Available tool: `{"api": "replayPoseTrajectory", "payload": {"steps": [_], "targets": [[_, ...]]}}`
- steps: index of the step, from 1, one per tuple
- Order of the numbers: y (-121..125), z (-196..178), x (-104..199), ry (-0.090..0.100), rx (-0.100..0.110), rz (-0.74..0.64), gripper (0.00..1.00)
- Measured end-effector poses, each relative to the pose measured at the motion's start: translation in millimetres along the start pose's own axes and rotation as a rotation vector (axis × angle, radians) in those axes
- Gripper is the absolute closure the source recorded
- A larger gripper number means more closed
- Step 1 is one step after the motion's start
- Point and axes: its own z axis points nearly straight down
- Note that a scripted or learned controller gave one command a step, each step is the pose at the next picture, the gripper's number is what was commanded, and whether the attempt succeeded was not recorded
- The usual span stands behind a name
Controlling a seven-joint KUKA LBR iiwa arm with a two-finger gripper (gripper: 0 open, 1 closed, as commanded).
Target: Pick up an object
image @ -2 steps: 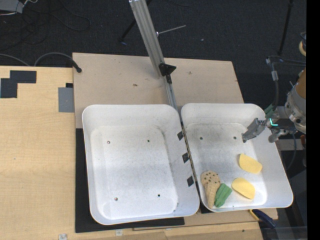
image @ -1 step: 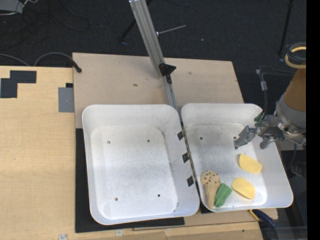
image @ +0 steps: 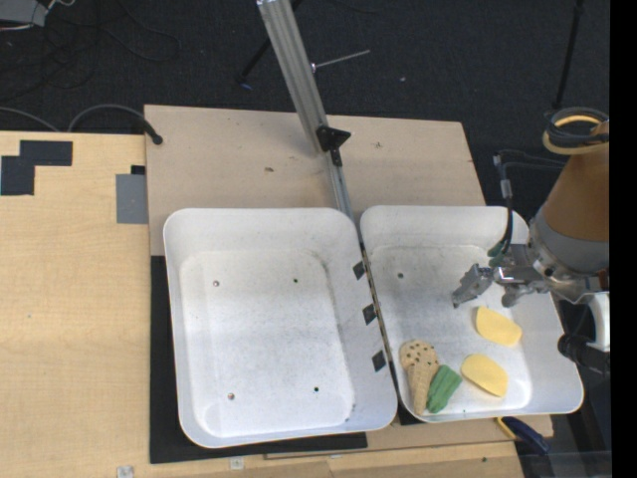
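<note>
Gripper (image: 482, 286) hovers inside the right bin (image: 438, 229), jaws spread wide, gripping nothing; yellow piece (image: 498, 328) sits just at its five o'clock.

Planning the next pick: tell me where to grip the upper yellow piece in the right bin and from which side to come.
Grip the upper yellow piece across its narrow width, coming straight down from above. It lies flat with bare bin floor around it, and the gripper hangs just up-left of it. The lower yellow piece lies apart.
</note>
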Motion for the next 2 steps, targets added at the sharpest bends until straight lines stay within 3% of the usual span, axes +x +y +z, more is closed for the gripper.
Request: {"api": "replayPoseTrajectory", "payload": {"steps": [1,2], "targets": [[3,45,5,0.000,0.000,0.002,0.00],[4,32,3,-0.001,-0.004,0.008,1.00]]}}
